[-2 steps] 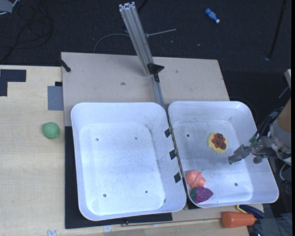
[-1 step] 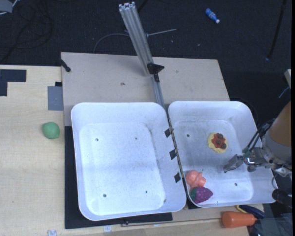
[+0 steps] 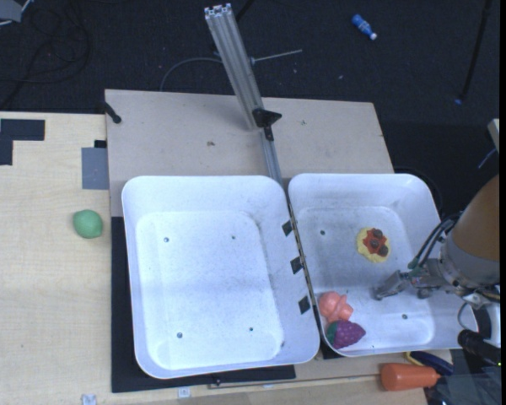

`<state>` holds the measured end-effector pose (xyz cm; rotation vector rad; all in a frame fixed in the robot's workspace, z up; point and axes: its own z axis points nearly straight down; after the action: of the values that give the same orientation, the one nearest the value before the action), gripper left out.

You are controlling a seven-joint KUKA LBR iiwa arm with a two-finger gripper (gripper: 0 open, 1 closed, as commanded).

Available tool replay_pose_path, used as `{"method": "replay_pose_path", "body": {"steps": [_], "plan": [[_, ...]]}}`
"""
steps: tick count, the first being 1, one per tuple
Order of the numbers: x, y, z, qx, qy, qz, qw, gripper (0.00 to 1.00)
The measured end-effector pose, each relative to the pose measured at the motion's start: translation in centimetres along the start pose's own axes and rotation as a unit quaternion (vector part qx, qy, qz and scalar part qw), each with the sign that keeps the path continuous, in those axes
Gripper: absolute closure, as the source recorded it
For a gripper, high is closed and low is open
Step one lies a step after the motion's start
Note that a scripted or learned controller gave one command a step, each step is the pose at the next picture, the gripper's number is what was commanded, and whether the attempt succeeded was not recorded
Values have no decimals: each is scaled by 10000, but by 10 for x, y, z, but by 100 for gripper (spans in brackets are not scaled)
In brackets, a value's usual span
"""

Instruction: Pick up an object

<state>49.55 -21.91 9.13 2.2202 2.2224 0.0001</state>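
Reaching in over the right bin's point(image 3: 422, 194) right edge, the gripper point(image 3: 386, 290) hangs low, its finger state impossible to tell. Nearest are the orange toy point(image 3: 335, 305) and purple grapes point(image 3: 347, 333) toward the front-left corner; the yellow piece point(image 3: 374, 244) lies further back.

Even, fairly bright light falls from above. The left bin point(image 3: 207, 277) glares near-white at its rim, and a soft shadow greys its near half. The floor point(image 3: 152, 32) at the far side stays dark. Everything looks slightly soft and grainy.

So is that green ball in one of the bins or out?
Out. The green ball lies on the wooden bench, left of the left bin, apart from its rim.
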Motion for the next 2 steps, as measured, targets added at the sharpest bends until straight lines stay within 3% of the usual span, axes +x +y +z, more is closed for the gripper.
{"method": "replay_pose_path", "body": {"steps": [1,2], "plan": [[-1,0,-11,-7,-2,12,10000,100],[3,1,-72,-21,-7,4,10000,100]]}}
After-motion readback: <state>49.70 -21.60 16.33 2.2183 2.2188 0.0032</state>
